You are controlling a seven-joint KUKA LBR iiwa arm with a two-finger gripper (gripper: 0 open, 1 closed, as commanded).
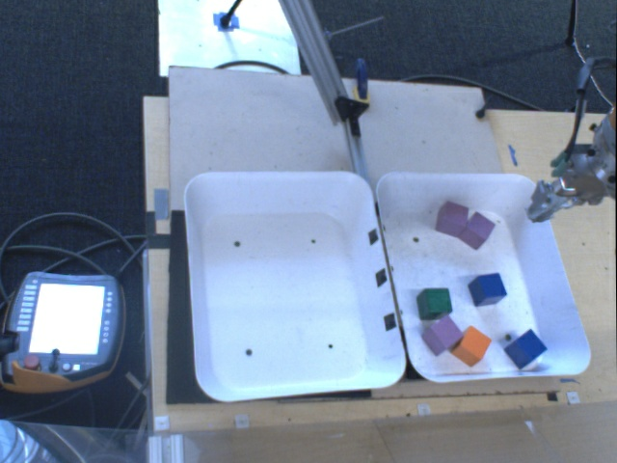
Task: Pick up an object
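The right bin [549, 258] holds several small blocks. Two purple blocks [464, 224] touch each other near its back. A green block [434, 303], a blue block [487, 288], a light purple block [442, 335], an orange block [471, 345] and a second blue block [524, 348] lie toward the front. My gripper [546, 201] hangs at the right bin's far right rim, above and to the right of the purple pair, with nothing seen in it.
The left bin [202, 258] stands beside the right one. A slanted metal pole [313, 41] crosses the board behind the bins. A teach pendant [60, 331] lies on the floor at the left.
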